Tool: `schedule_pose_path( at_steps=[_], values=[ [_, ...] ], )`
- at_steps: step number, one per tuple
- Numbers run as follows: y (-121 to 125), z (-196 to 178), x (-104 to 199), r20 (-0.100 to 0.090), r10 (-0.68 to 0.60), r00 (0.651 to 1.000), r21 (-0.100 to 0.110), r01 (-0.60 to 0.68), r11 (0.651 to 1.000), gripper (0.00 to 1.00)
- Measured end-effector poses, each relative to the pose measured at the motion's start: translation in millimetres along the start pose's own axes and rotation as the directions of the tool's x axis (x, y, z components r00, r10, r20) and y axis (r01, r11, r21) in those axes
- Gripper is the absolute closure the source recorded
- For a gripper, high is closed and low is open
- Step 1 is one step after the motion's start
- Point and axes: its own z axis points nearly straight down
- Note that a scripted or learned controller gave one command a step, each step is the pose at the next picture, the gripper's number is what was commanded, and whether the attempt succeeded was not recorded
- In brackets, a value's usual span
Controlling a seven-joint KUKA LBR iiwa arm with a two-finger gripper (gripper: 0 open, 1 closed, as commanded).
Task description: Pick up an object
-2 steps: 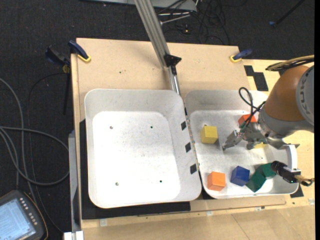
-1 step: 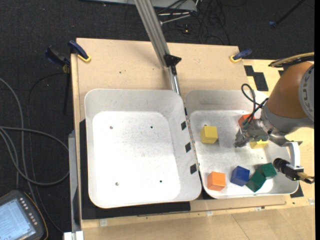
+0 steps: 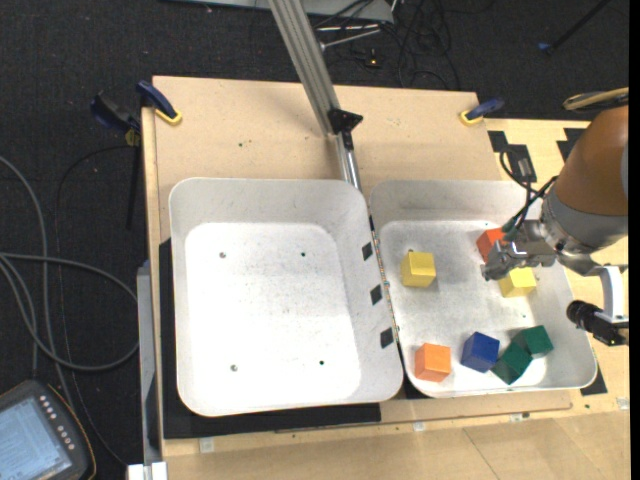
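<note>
White, shallow bins side by side on a wooden bench (image 3: 420, 128): left bin (image 3: 200, 218) and right bin (image 3: 440, 203) touching along their inner rims. Grey arm (image 3: 590, 218) with orange band entering from the right, gripper (image 3: 507, 256) low over the right bin's right half. Finger state not discernible. Red block (image 3: 488, 240) just left of the gripper, partly hidden by it; pale yellow block (image 3: 518, 283) just beneath on the near side; contact with either not resolvable. Yellow cube (image 3: 419, 268) apart, near the bin's centre-left. Along the near wall, left to right: orange cube (image 3: 433, 361), blue cube (image 3: 480, 351), two dark green blocks (image 3: 525, 353) touching each other. Metal pole (image 3: 305, 53) slanting from the far edge down to the junction between the bins. Blue-and-yellow clamps (image 3: 150, 103) at the bench's far corners.
</note>
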Motion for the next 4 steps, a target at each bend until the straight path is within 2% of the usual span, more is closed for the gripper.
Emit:
schedule_pose_path(
  at_steps=[1, 2, 3, 4],
  values=[
    [-3.7, -45.4, 2.8, 0.000, -0.002, 1.000, -0.001, 0.002, 1.000, 1.00],
    [-2.1, -72.0, 2.6, 0.000, -0.003, 1.000, 0.001, 0.003, 1.000, 1.00],
    [15.8, -65.9, 49.5, -0.003, -0.008, 1.000, 0.004, 0.008, 1.000, 1.00],
    [25.3, -59.1, 109.3, -0.004, -0.009, 1.000, 0.006, 0.009, 1.000, 1.00]
  ],
)
